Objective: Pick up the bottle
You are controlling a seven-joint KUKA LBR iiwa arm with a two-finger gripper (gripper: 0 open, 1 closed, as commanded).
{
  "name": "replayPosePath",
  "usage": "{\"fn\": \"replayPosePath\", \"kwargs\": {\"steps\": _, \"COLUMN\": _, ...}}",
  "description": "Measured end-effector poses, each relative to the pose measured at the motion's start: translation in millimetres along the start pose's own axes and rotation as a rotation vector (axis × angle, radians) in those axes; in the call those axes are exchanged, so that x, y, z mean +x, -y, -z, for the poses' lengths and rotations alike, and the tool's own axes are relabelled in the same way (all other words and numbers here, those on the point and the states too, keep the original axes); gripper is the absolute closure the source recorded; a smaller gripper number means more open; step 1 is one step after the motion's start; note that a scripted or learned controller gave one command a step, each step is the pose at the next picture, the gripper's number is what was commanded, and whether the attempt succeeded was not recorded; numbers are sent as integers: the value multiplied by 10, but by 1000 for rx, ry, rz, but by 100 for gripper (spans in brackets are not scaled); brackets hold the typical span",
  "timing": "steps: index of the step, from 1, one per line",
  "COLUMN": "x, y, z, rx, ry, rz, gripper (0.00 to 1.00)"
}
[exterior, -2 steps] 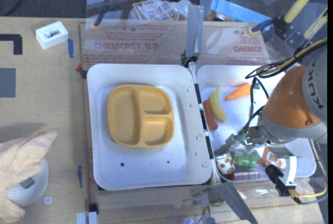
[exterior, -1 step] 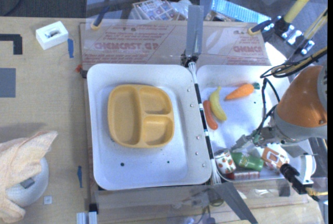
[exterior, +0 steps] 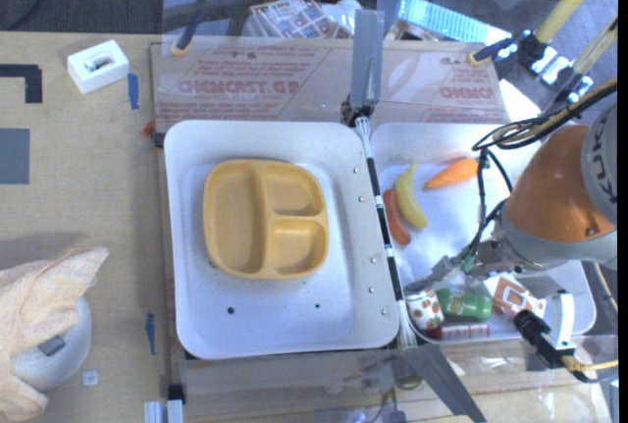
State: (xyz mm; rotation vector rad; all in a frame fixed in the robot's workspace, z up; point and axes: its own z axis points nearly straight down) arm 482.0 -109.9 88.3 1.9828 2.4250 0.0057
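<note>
Although the worktop carries loose things at its left side, none of them bear on the job: a small white box sits near the back, and a crumpled cloth drapes over a pale bowl-like thing at the front. Moving right, the left bin holds a yellow divided plate lying flat in its middle, well apart from the bin walls. A grey divider strip runs between the two bins. Just past it, in the right bin, an orange-red sausage-like piece lies along the wall with a yellow banana touching it, and a carrot rests a little farther back. At the front of this bin things crowd together: a white cup with red spots sits in the corner, and the green bottle lies on its side just beside it, probably having settled against the front wall. A small orange-and-white packet lies to the bottle's right. The arm's bulky orange band hangs over this corner, and the gripper appears to sit low, just above the bottle. Whether the fingers are spread or closed I cannot tell, since the wrist and cables hide them, and nothing shows the bottle clamped.
</note>
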Motion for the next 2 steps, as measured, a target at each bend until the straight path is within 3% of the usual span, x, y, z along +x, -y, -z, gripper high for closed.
{"fn": "replayPosePath", "kwargs": {"steps": 1, "x": 91, "y": -12, "z": -3, "rx": 1, "ry": 0, "rz": -365, "gripper": 0}}
{"fn": "replayPosePath", "kwargs": {"steps": 2, "x": 87, "y": -25, "z": 105, "rx": -3, "ry": 1, "rz": -365, "gripper": 100}}
